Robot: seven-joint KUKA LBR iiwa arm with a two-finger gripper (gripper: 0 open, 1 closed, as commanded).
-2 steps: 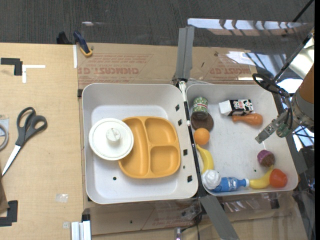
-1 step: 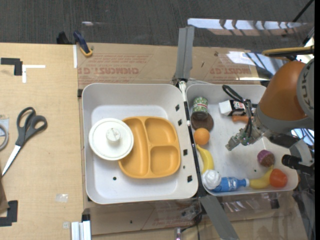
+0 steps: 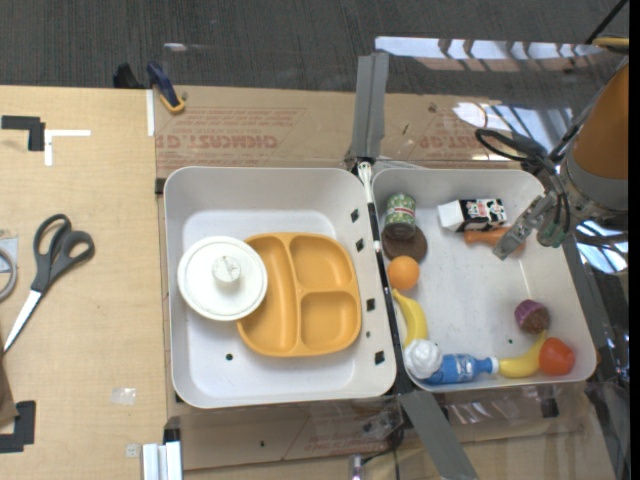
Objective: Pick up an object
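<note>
Nothing lifted yet: the pincer point(image 3: 527, 230), state unclear, hovers at three o'clock of the orange plastic carrot point(image 3: 484, 236).

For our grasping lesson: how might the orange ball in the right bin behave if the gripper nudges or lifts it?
The orange ball looks round and smooth, so it would probably roll when nudged. It may slip from two fingers. The banana beside it might stop it.

Left bin point(image 3: 190, 368): yellow divided tray point(image 3: 305, 298), white round lid point(image 3: 222, 276) overlapping its left edge.
Right bin point(image 3: 480, 298): green can point(image 3: 400, 213), orange point(image 3: 404, 272), banana point(image 3: 410, 316), water bottle point(image 3: 450, 366), milk carton point(image 3: 475, 213).
Gripper point(image 3: 528, 230): above the right bin's upper right.
Bench point(image 3: 80, 368): scissors point(image 3: 48, 263).
</note>
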